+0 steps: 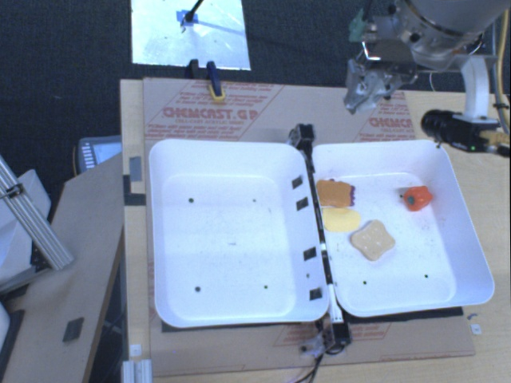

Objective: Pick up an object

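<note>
Four candidates for the pick lie loose in the right bin (473,271): a tan slab (373,240) nearest the camera, a yellow disc (341,219) and an orange block (334,193) just behind it against the divider, and a red piece (416,198) well apart and so perhaps easiest to reach. Beyond the bin's far rim the gripper (365,94) hangs high, carrying nothing visible. Blur makes it impossible to tell whether it is spread or closed.

Grey arm (447,6) entering from upper right, gripper (366,94) pointing down
</note>
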### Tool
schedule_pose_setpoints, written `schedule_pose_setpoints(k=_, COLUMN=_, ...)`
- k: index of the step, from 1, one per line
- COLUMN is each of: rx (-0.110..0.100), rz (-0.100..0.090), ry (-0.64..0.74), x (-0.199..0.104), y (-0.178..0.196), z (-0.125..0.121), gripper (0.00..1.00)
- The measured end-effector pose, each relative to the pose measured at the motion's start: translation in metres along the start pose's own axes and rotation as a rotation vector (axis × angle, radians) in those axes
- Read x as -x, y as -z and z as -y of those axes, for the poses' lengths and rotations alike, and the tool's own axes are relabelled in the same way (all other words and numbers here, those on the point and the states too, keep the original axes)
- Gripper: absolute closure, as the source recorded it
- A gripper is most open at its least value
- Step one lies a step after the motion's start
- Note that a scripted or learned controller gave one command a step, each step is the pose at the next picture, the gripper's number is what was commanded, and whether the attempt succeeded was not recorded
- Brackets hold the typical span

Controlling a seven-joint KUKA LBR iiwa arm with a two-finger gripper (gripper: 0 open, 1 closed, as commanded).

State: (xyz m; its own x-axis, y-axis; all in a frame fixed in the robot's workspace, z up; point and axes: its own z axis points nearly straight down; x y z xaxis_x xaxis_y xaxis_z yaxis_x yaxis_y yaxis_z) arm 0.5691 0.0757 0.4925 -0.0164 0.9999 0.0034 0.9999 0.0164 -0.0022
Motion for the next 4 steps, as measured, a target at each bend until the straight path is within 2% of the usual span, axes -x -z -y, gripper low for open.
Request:
schedule_pose_setpoints(k=1, rx=-0.002, rz=0.001, ry=-0.003, x=-0.107, y=-0.077, z=-0.030, gripper=1.00)
schedule_pose_setpoints(k=2, rx=0.004, rz=0.002, ry=-0.009, x=-0.159, y=-0.144, z=-0.104, gripper=1.00)
schedule_pose_setpoints(k=3, rx=0.003, rz=0.002, ry=-0.009, x=-0.158, y=-0.131, z=-0.043, gripper=1.00)
schedule_pose_setpoints(k=4, rx=-0.001, rz=0.006, ry=-0.018, x=-0.135, y=-0.197, z=-0.085, gripper=1.00)
